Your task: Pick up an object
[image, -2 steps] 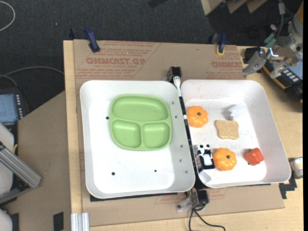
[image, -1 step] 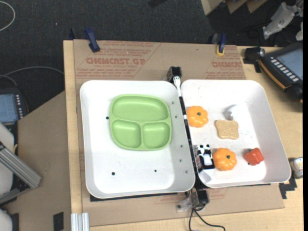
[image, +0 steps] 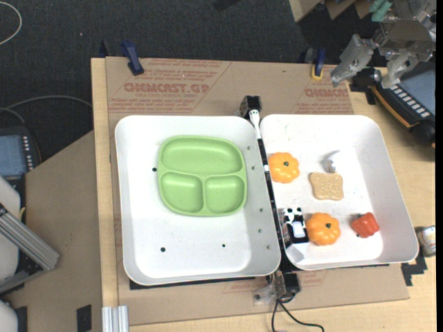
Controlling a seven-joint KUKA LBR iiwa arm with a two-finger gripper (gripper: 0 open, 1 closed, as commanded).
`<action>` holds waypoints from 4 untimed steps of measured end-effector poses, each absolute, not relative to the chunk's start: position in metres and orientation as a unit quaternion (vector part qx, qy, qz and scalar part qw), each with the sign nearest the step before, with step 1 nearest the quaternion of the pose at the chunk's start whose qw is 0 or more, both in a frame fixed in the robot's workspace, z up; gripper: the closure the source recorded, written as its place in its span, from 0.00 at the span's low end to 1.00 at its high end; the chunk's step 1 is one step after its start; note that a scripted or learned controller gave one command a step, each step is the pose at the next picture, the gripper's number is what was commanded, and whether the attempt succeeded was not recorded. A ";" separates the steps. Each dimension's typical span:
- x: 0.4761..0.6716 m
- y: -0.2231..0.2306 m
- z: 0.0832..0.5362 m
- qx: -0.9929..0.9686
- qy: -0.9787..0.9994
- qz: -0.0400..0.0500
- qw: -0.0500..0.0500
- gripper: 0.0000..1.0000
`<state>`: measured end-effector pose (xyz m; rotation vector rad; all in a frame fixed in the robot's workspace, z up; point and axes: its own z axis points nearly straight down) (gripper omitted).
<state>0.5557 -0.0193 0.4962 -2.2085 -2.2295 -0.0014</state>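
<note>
The right bin (image: 370,135) holds several small items. There is an orange pumpkin (image: 284,167) near its left wall and a second orange pumpkin (image: 323,228) near the front. A tan slice of toast (image: 326,186) lies in the middle, and a red pepper (image: 365,225) sits at the front right. A small grey piece (image: 330,162) lies behind the toast, and a black-and-white toy (image: 294,225) is next to the front pumpkin. My gripper (image: 370,64) hangs high past the bin's far right corner, open, with nothing between its fingers.
The left bin (image: 138,234) holds a green divided plate (image: 203,175). Both bins rest on a cardboard sheet (image: 173,81) held by blue clamps (image: 131,57). Equipment and cables crowd the far right beside the arm.
</note>
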 end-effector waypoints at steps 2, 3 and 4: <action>0.549 -0.023 0.399 -0.708 -0.707 0.004 0.004 1.00; 0.479 0.020 0.341 -0.706 -0.708 0.004 0.005 1.00; 0.545 0.020 0.277 -0.707 -0.707 0.001 0.001 1.00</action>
